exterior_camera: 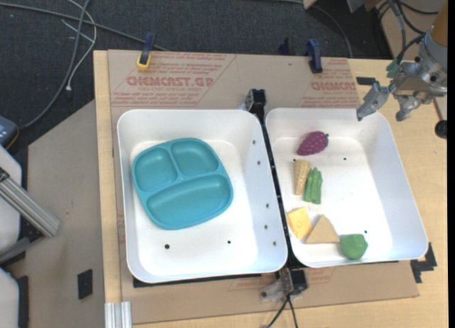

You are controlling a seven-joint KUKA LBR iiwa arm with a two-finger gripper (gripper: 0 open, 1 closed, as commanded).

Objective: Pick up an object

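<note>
Up at the upper right of the frame, the gripper [387, 102] hangs over the far right corner of the right bin [398, 198], its two grey fingers spread apart with nothing between them. Below and to its left, well apart from it, a purple bunch of toy grapes [312, 143] lies in the upper middle of that bin. Just beneath the grapes, a pale yellow corn-like piece [302, 176] and a green pepper-like piece [313, 185] lie side by side, touching. Near the bin's lower edge sit a yellow cheese block [298, 222], a tan wedge [323, 232] touching it, and a round green toy [353, 246] just beside the wedge at the lower right. All of these lie open from above, with nothing covering them, though the paired pieces crowd each other. In the left bin [142, 248] a teal divided plate [183, 182] lies flat, filling much of its upper left. A black clip [255, 99] sits at the top of the seam between the bins, and two blue clamps [147, 49] [313, 55] grip the cardboard sheet [213, 81] along its far edge.
</note>
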